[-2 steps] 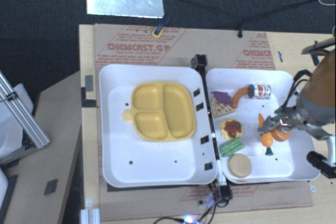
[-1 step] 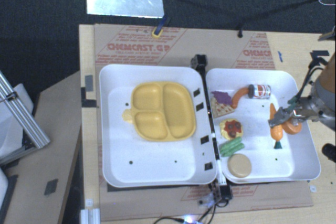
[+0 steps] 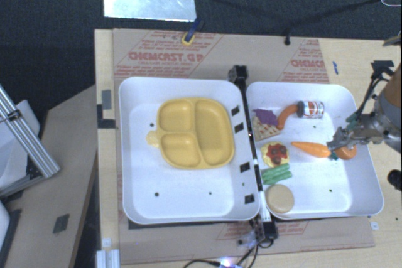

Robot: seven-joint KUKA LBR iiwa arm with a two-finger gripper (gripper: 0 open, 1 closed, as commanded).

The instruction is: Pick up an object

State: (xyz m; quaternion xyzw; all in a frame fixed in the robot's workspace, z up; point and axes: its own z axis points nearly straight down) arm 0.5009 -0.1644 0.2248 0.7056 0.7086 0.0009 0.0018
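The toy carrot [image 3: 310, 149] lies flat on the floor of the right bin [image 3: 361, 188], pointed end toward the bin's centre and thick end toward the right wall. The gripper [image 3: 340, 146] sits low at that thick end; whether it is spread or closed around the carrot cannot be told at this size, so no hold is confirmed. A sound pick, in judgement, calls for the grip to straddle the carrot across its width near the thick end, close fully, then rise straight so the smooth tapered body does not slide out.

Left of the carrot, well apart, a toy pizza slice [image 3: 275, 152] lies above green beans [image 3: 276, 173] and a tan round disc [image 3: 280, 198]. Toward the far wall rest a small can [image 3: 310, 109], a sausage [image 3: 286, 115], a waffle [image 3: 266, 130] and a purple piece [image 3: 266, 115].

The left bin [image 3: 135, 198] carries a yellow divided plate [image 3: 191, 133]. Both bins stand on a cardboard sheet [image 3: 166, 55] over the bench, with dark carpet [image 3: 50, 16] beyond.
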